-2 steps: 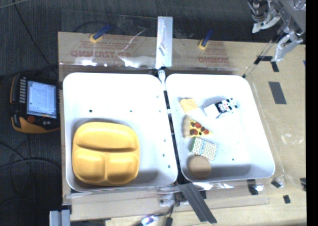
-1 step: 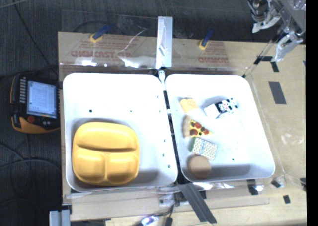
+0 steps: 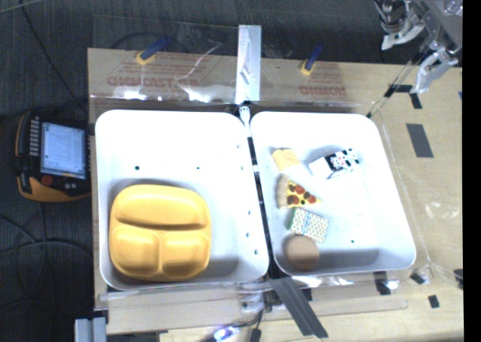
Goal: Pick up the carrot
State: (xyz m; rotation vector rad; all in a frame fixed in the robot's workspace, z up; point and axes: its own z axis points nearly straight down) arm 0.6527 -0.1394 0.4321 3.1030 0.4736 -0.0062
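I can't make out a carrot [image 3: 297, 194] for certain. My best candidate is the orange wedge at the middle of the right bin [image 3: 391, 183], though it reads more like a pizza slice. The approach has not begun. Next I need to reach down over that bin. The gripper [image 3: 406, 25] hangs beyond the bin's far right corner; whether it is apart or together I cannot tell.

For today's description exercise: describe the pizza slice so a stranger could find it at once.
Start at the right-hand white bin. Along its left side runs a column of small toys, and the pizza slice lies in the middle, below a pale yellow piece and above a green-edged cracker. It alone is a wedge with red dots.
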